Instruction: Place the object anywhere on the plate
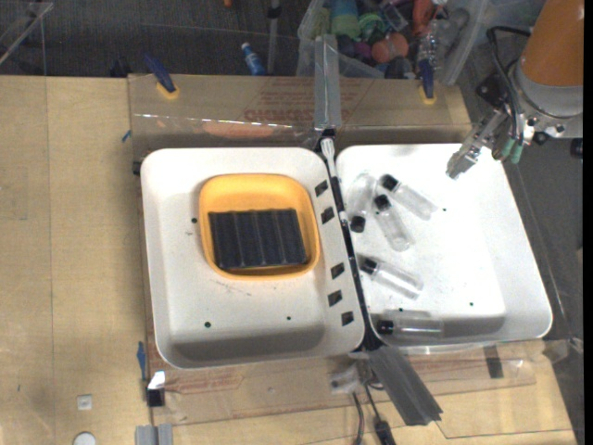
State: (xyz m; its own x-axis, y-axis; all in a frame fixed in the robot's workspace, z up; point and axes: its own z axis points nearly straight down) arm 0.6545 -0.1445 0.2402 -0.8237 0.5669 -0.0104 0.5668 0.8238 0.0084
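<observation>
Clear plastic vials [397, 213] lie loose in the right bin [482, 248], well apart from the orange plate [215, 193] in the left bin. The gripper [463, 161] hovers above them; whether the jaws are open cannot be told. A descent and grasp are judged next.

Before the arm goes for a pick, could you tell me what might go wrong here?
The clear plastic vials with black caps lie close together in the right white bin, so closing on one may nudge its neighbours. The dark ridged block already fills most of the yellow plate, leaving little flat room.
</observation>
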